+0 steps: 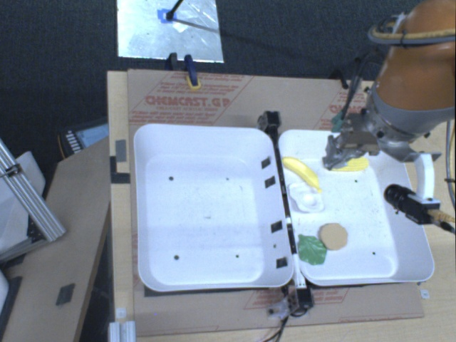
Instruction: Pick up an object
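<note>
My gripper (340,159) hangs low over the back of the right bin (377,262), reaching in from the right. Directly under and beside it lies a flat yellow object (353,165), partly hidden by the gripper. A yellow banana (302,172) lies just left of the gripper, near the bin's left wall. Below the banana sits a small white object (306,201). A round tan disc (333,236) and a green leafy piece (311,249) lie near the bin's front left corner.
The left bin (206,205) stands beside the right one, with a black clipped divider (279,191) between them. A silver sheet (169,20) lies beyond the bench at the back. Metal framing (28,198) stands at the far left.
</note>
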### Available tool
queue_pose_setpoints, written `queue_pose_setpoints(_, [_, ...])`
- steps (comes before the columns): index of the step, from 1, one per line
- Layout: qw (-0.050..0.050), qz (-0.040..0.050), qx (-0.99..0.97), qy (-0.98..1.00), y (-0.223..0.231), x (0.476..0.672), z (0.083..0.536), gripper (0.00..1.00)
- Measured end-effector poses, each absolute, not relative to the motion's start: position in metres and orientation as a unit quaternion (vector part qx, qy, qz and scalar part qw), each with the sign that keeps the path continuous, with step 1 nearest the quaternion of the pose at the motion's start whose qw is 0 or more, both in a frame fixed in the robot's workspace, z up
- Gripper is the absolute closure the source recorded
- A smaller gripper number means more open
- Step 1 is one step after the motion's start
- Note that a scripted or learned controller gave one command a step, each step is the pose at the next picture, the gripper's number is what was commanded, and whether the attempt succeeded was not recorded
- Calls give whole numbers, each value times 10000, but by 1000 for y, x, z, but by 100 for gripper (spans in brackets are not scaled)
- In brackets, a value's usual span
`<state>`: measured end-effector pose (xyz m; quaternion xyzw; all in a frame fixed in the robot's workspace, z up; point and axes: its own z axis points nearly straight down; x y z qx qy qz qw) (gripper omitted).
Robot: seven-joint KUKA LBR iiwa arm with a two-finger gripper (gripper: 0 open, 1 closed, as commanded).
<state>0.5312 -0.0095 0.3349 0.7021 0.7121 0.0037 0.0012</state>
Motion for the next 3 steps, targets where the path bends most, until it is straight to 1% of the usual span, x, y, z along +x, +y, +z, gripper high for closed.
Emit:
queue_pose_setpoints(1, [17, 59, 7020, 7122, 79, 486, 413, 100])
queue_pose_setpoints(2, [13, 31, 7044, 7097, 109, 487, 450, 100])
queue_pose_setpoints(3, [21, 55, 7042, 7100, 146, 487, 532, 100])
